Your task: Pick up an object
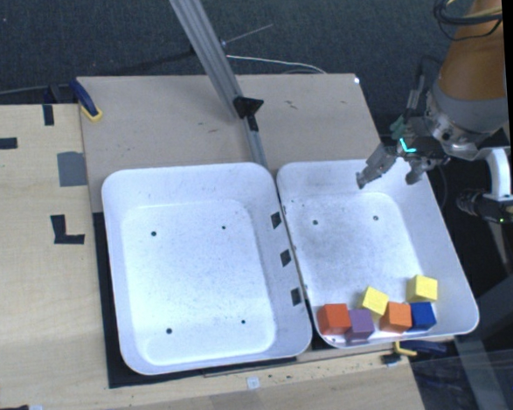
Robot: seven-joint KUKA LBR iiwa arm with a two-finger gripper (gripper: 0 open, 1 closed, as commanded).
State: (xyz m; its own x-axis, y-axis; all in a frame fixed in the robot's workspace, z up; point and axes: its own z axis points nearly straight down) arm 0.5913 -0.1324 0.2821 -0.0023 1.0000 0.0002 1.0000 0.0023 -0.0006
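Blocks crowd the lower right of the frame, along the near wall of the right bin (434, 231): an orange block (335, 316), a purple block (361, 322) touching it, a yellow block (374, 300) just behind those, a second orange block (396, 316), a blue block (423, 316) against it, and another yellow block (423, 287) just above the blue one. The left bin (120, 253) sits beside it with nothing in it. The gripper (392, 169) hangs at the upper right of the frame, over the far rim of the right bin and well apart from the cluster, its two fingers spread wide with nothing between them — no pick has begun. My judgement is that the trouble lies in the packing: the blocks touch one another and hug the bin wall, so a finger coming down could land on a neighbour or on the sloped wall rather than beside the chosen block, pushing the group aside or closing on a corner and letting it slip out. The upper yellow block — freest on top — looks the safest target.
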